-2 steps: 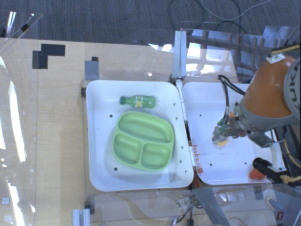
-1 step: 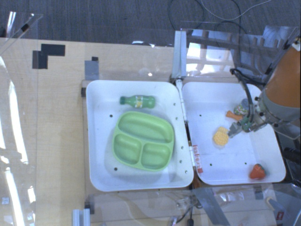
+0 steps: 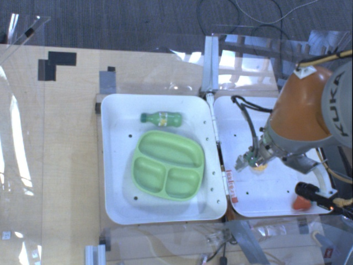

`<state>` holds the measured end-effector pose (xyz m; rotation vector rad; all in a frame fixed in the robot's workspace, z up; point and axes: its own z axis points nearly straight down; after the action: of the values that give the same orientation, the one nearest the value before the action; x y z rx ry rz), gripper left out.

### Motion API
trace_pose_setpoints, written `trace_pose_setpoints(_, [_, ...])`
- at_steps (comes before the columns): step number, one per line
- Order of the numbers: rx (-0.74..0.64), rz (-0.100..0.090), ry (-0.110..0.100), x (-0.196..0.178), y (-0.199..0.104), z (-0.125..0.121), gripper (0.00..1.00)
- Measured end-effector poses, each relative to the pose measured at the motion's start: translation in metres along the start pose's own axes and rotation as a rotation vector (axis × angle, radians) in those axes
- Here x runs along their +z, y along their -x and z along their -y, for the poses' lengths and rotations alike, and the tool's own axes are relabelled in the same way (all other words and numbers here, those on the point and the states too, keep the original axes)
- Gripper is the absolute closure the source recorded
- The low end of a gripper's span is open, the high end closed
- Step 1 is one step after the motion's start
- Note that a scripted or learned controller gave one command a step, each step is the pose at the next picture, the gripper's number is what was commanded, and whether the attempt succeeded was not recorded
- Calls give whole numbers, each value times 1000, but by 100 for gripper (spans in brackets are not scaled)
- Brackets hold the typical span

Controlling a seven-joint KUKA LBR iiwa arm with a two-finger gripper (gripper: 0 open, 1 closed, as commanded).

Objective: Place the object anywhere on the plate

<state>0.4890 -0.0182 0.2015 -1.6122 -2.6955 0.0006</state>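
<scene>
A green divided plate (image 3: 168,165) lies in the left white bin (image 3: 113,164). Just behind the plate, a small green bottle (image 3: 160,118) with a yellow label rests on its side. My gripper (image 3: 249,160) hangs low over the middle of the right bin (image 3: 265,200), under the orange-banded wrist. A small yellow object (image 3: 258,168) sits right at the gripper's tip, and I cannot tell whether it is held. An orange-red object (image 3: 300,203) lies near the right bin's front right corner.
A raised divider (image 3: 216,148) separates the two bins. The arm's bulk covers the right bin's back right part. Black cables (image 3: 248,117) loop from the wrist over the right bin. Wooden bench (image 3: 55,164) spreads to the left.
</scene>
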Motion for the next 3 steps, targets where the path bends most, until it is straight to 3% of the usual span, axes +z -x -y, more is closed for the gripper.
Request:
trace_pose_setpoints(1, [-662, 7, 7, -43, 16, 6, 100])
trace_pose_setpoints(2, [-298, 0, 0, 20, 13, 7, 100])
trace_pose_setpoints(3, [-571, 6, 5, -22, 43, 21, 100])
